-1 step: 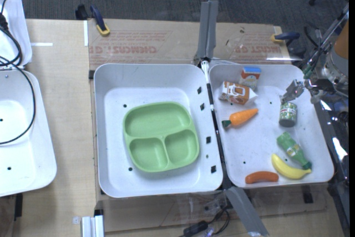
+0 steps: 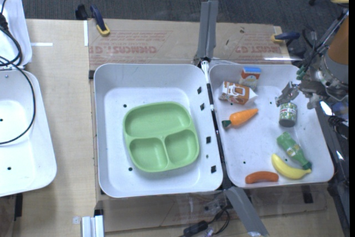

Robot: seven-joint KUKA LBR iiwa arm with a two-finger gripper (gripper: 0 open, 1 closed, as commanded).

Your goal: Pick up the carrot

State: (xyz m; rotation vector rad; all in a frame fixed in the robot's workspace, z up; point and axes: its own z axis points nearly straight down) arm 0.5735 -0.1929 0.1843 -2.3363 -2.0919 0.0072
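Note:
The orange carrot [image 2: 242, 117] with a green stub lies tilted in the middle of the right bin [image 2: 324, 136], its thick end toward the bin's left wall. My gripper [image 2: 298, 97] hangs over the bin's right side, well to the right of the carrot and just above a small green-labelled can [image 2: 287, 114]. It is open, with nothing between its fingers.
Around the carrot are a milk carton [image 2: 235, 92], a small orange-and-blue box [image 2: 250, 73], a green bottle [image 2: 293, 149], a banana [image 2: 289, 168] and a red sausage [image 2: 262, 177]. The left bin [image 2: 105, 119] holds a green divided plate [image 2: 161, 136].

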